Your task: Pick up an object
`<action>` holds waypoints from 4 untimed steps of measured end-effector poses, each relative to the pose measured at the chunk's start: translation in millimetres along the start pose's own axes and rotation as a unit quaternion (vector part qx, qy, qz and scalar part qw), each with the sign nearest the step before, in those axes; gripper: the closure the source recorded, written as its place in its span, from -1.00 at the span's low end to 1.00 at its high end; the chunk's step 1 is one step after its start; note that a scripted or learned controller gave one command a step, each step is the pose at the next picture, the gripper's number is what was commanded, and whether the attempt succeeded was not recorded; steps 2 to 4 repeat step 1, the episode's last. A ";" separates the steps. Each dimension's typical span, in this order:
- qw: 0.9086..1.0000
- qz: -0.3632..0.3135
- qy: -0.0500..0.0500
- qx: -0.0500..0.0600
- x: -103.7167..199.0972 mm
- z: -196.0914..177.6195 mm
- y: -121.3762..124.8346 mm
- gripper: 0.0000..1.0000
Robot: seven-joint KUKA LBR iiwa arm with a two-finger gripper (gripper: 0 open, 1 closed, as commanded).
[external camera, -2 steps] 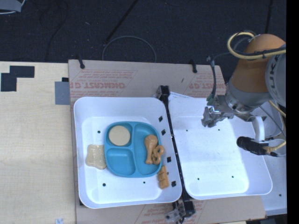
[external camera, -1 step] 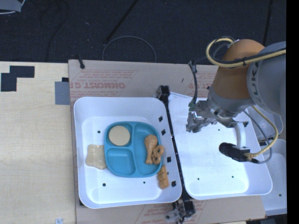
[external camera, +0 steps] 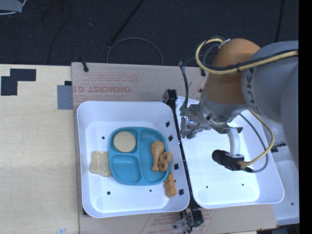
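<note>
Now the tool [external camera: 187, 129] hovers mid-frame over the divider between bins, its grip state impossible to tell; descending there risks missing the blue compartment tray [external camera: 137, 156].

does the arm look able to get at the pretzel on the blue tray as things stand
Probably yes. The pretzel lies uncovered in the right compartment of the blue tray, close to the wall between the bins, with the gripper just across it over the right bin. The chicken leg touching it may crowd a grasp.
</note>
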State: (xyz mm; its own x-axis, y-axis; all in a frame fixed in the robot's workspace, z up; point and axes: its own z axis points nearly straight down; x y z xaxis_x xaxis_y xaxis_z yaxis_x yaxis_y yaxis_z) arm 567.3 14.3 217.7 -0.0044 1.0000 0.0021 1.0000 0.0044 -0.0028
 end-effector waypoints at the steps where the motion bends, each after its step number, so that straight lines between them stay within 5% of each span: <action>1: 1.000 0.000 0.000 0.001 52.0 -9.7 -16.4 1.00; 4: 1.000 0.000 0.000 0.001 52.0 -9.7 -16.4 1.00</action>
